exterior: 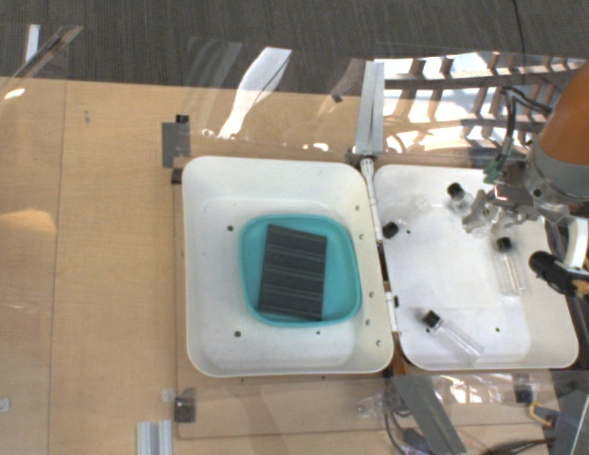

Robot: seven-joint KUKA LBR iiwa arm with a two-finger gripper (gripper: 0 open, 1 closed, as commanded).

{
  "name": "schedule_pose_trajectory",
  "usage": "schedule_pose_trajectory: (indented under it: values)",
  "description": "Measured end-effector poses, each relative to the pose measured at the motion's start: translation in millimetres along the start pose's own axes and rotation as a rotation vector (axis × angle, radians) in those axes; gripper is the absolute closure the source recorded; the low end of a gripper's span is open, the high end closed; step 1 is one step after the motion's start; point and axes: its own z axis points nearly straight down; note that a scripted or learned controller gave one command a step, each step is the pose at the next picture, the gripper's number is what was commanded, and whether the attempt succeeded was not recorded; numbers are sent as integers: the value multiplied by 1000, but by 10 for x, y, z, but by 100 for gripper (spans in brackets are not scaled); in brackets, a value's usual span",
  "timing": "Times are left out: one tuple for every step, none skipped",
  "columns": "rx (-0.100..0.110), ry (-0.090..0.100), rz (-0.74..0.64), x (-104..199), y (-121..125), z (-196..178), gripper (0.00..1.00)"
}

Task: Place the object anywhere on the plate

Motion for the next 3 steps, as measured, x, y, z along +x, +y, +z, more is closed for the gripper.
schedule_pose_trajectory:
  values:
    - [4,1,-114,1231,-608,223,100]
    - [2,2,-294,1742,-235,261,100]
    - [2,2,-293,1738,-233,260,0]
